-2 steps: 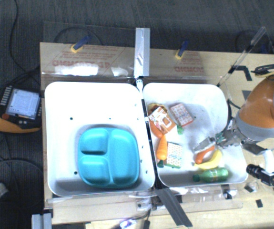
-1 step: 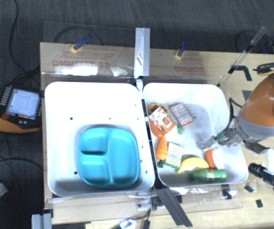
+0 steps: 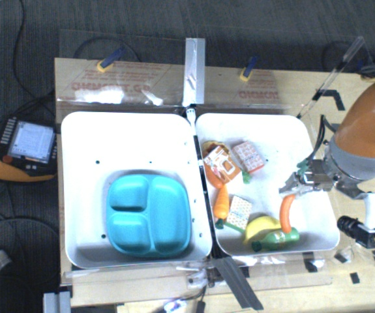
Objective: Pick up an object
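Note:
The right bin (image 3: 275,124) holds a small heap of toy food. An orange-and-white box (image 3: 220,162) and a pink box (image 3: 248,156) lie at its back left. A carrot (image 3: 221,203) lies by the divider, with a small checkered box (image 3: 239,210) beside it. A yellow banana (image 3: 263,226) and a green bottle (image 3: 277,238) rest at the front. A curved orange piece (image 3: 286,212) stands lengthwise right beneath my gripper (image 3: 296,186), which sits low over the bin's right side. Its top end meets the gripper; whether it is gripped is unclear.
The left bin (image 3: 83,142) holds a blue divided tray (image 3: 149,215). The arm's orange band (image 3: 364,126) and grey wrist hang over the right bin's right wall. A handheld device (image 3: 24,150) lies on the floor at left. Clips and tape line the back board.

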Motion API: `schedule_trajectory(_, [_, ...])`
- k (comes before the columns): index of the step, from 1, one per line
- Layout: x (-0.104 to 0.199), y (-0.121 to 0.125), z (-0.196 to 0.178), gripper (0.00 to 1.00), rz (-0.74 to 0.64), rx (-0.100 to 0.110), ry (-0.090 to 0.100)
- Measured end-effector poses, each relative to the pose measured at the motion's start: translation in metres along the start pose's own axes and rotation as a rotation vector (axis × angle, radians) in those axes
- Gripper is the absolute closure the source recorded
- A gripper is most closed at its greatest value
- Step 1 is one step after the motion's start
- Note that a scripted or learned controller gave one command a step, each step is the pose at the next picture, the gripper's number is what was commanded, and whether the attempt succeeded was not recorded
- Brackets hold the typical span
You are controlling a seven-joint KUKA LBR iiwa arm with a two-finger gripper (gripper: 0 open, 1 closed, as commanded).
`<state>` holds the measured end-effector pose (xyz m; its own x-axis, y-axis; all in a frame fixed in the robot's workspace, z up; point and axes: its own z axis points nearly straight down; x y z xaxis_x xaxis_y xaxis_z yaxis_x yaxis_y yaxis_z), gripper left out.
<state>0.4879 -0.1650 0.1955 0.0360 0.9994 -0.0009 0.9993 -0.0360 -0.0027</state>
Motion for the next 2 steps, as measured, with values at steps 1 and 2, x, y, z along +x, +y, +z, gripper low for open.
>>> schedule_trajectory(1, [0.029,0.037,-0.007,1.00,0.313,0.002,-0.001])
schedule_trajectory(2, [0.068,0.070,-0.026,1.00,0.163,0.001,-0.003])
